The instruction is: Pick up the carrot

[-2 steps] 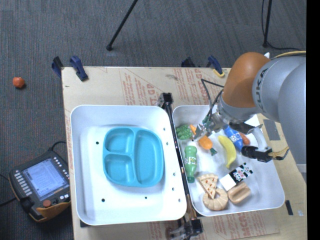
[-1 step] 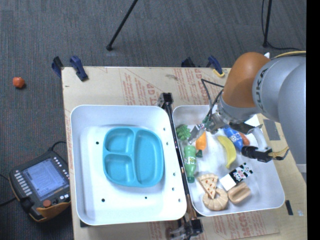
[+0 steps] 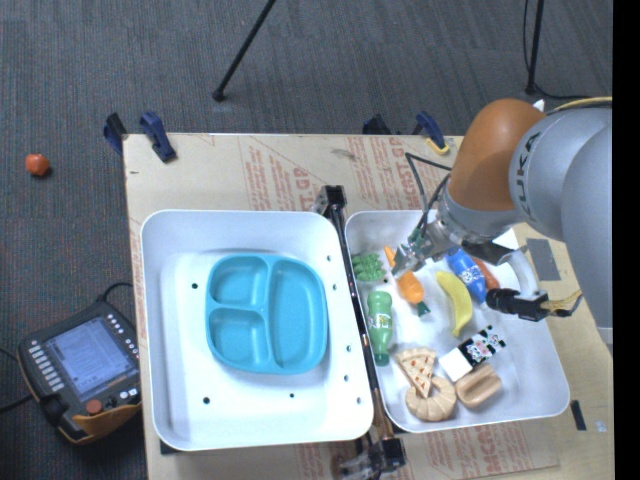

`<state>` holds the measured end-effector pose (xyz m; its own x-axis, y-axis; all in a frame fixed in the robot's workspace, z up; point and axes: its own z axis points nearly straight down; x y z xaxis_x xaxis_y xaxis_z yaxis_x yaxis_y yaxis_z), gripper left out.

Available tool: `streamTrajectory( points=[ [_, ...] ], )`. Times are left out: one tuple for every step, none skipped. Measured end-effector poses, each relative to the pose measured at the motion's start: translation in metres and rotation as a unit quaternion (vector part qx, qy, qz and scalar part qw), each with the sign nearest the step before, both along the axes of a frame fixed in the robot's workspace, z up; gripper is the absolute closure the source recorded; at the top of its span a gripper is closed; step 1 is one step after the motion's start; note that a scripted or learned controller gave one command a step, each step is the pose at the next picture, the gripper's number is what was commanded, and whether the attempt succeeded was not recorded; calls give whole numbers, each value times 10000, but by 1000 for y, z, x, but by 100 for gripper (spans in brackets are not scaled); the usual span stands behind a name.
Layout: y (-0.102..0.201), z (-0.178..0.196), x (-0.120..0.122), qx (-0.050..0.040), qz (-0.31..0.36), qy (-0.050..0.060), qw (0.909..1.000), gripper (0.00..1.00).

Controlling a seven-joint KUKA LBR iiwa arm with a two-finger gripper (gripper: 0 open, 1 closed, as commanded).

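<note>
Grey arm's two-finger hand [image 3: 408,257] low in the right white bin [image 3: 545,368], finger state cannot be told, small orange carrot with green top [image 3: 412,290] lying just below it, beside a yellow banana [image 3: 458,301] and green bottle [image 3: 379,320]

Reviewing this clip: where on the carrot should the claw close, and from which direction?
Probably from straight above, closing across the carrot's orange body rather than its small green top. It lies flat in the right bin, with the banana and green bottle to either side. The claw hovers just above it.
</note>
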<state>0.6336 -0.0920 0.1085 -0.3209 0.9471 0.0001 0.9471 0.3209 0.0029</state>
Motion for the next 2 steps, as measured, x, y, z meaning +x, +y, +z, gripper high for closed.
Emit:
streamTrajectory(
  points=[
    [0,0,0,0,-3,1,10000,0],
    [6,-21,-29,0,621,22,9981,0]
  ],
)
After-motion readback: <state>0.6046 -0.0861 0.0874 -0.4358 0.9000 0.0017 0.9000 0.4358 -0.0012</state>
